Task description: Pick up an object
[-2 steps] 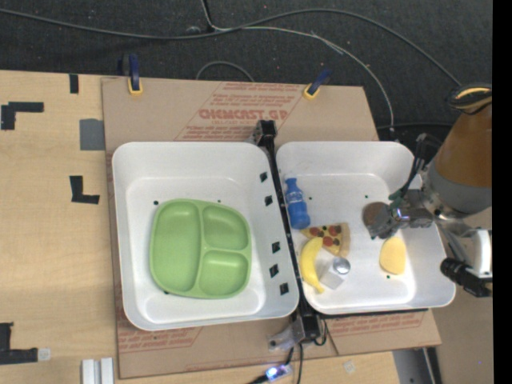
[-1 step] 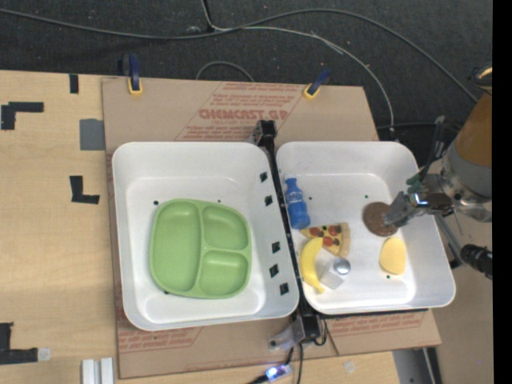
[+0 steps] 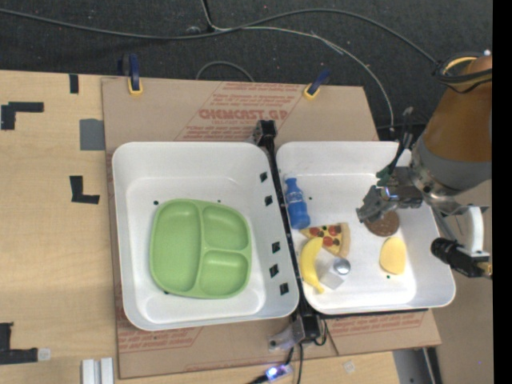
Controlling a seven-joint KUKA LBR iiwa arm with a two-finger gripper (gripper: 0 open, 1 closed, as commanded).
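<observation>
- Your gripper [image 3: 378, 207] hangs over the right bin [image 3: 360, 154], near its right side; you cannot tell from this angle how its jaws stand.
- Take the brown round cookie [image 3: 384, 224] as your landmark: it lies on the bin floor directly under and just below the claw tip, partly covered by it. No object is seen lifted or clamped.
- Just below the cookie, apart from it, you see a yellow oval piece [image 3: 392, 256], like a lemon or a potato chip.
- Left of the cookie lies a pizza slice [image 3: 330, 235], and lower left of the cookie a small grey metallic object [image 3: 338, 269] sits just beside a yellow banana [image 3: 310, 264].
- Further left of the cookie, and a little higher, a blue bottle [image 3: 296, 205] lies against the wall between the bins.
- Well to the left of the cookie, past that wall, the left bin [image 3: 136, 166] holds a green divided plate [image 3: 200, 248] lying flat.
- Above and right of the cookie, the arm's orange band [image 3: 468, 74] and grey body rise from the claw toward the frame's right edge.
- Both bins rest on a cardboard sheet [image 3: 232, 110] held by blue clamps [image 3: 133, 72] at its far edge.
</observation>
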